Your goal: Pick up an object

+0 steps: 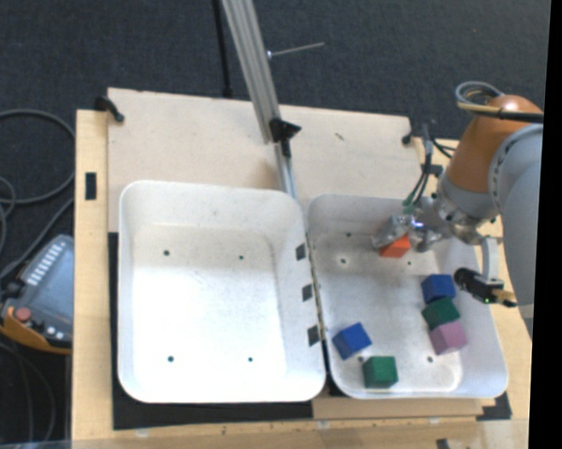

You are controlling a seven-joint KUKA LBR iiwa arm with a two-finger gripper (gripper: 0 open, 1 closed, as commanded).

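My gripper [400,240] reaches in from the right over the far part of the right bin [353,279]. A small orange block [396,247] sits between its fingertips, with a grey finger on its left and a dark one on its right, and the gripper is shut on it. I cannot tell whether the block is lifted off the bin floor or resting on it. The grey arm with its orange band [477,154] stands above the bin's far right corner.
In the right bin lie a blue block [437,288], a dark green block [440,313], a purple block [448,337], another blue block [352,340] and a green block [379,370]. The left bin [212,290] adjoins it. A metal post [260,77] rises behind the bins.
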